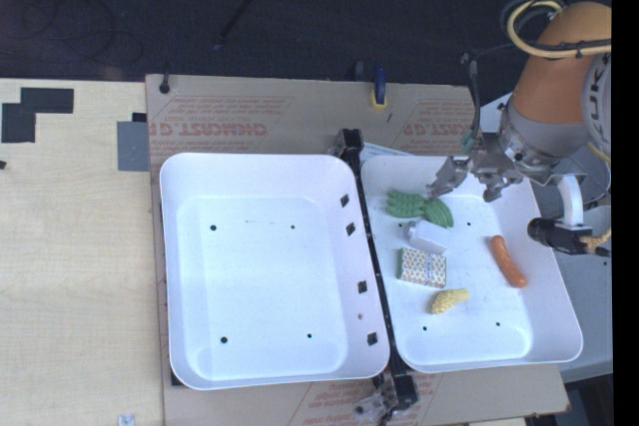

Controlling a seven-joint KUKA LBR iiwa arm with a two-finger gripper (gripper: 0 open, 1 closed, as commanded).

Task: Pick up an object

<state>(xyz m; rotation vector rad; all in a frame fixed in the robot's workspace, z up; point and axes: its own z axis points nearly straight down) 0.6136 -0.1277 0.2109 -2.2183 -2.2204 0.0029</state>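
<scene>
the grey arm with the orange band is seen over the upper right of the right-hand shallow white bin. the claw hangs above the bin floor with its two fingers spread apart and nothing between them.

candidate objects are all found in the right bin: a green leafy soft toy just below-left of the claw, a small pale grey block beside it, a square checked pad, a yellow corn-shaped piece and an orange carrot-shaped stick set apart to the right. the left-hand white bin is noted on the tabletop.

risks, as judged: the green toy is nearest, but its soft, flat edge could be slid over and missed. the grey block, crowded against it, could be nudged or caught too. a descent too near the bin wall could be blocked.
</scene>
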